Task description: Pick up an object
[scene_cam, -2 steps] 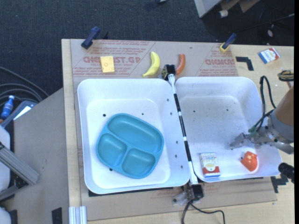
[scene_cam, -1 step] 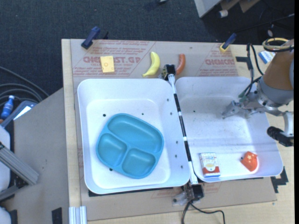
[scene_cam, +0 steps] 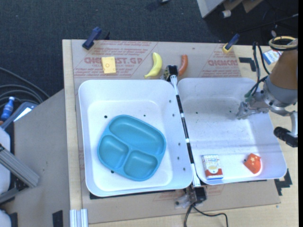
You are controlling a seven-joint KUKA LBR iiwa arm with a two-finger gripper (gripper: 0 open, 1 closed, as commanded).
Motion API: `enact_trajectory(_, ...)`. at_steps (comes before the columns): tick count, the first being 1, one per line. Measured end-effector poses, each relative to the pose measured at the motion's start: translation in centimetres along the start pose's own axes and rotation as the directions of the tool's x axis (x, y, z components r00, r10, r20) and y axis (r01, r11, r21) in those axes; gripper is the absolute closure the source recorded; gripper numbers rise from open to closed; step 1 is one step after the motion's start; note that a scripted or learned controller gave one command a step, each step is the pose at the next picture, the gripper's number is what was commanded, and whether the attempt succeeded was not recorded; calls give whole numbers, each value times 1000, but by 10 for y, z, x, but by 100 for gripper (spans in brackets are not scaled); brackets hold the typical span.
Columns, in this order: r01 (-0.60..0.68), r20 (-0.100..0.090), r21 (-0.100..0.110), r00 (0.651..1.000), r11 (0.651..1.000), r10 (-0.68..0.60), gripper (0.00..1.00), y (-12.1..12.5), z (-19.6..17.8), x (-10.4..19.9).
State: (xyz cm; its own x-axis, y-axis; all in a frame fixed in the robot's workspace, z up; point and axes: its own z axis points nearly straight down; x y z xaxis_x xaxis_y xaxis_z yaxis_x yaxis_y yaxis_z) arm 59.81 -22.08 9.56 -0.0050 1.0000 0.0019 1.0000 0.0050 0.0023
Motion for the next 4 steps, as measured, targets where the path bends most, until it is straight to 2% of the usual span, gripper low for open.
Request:
enact_trajectory(1, 1, -5, 2, 1000, 1000, -1, 0, 0, 0, 2)
enact_trajectory(2, -6, 0, 5, 1000, 1000, 6, 0, -119, 11, 60)
enact_trajectory(3, -5, 2, 2, 1000, 1000, 5, 0, -82, 11, 33)
enact_trajectory(4, 1, -8, 3, 1000, 1000, -1, 0, 4, 11, 3)
